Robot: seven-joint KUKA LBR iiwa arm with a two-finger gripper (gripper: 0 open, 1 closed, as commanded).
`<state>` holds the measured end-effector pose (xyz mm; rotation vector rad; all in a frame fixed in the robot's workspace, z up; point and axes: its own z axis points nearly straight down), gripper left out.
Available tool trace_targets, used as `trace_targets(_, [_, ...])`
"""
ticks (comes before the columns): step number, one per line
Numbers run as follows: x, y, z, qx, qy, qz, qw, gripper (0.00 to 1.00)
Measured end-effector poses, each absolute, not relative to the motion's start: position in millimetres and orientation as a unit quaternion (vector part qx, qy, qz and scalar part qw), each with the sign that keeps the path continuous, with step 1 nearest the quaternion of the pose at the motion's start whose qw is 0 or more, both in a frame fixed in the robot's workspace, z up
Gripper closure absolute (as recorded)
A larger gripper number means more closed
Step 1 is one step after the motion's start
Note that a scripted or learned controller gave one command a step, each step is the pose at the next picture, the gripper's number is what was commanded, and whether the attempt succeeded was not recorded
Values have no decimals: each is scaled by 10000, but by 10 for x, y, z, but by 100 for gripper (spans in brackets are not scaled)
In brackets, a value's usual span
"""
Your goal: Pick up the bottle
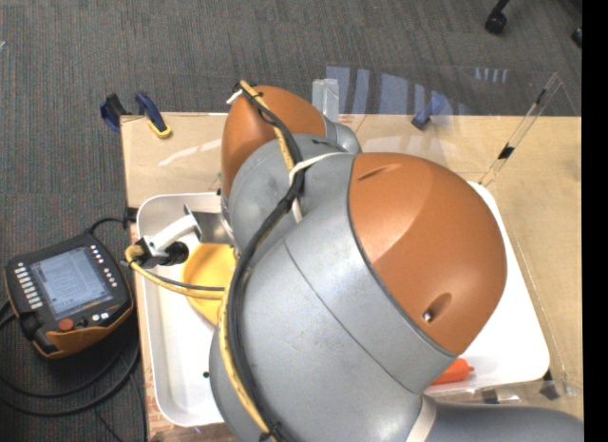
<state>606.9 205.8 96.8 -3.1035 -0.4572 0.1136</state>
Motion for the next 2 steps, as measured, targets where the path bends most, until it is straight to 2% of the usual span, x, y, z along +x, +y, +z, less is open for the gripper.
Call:
trace_targets(1, [6235,1634,1768,-9620,-2731,31,2,100])
trace_targets(2, [6187,1771,1376,-9120,-4101,42,9,100])
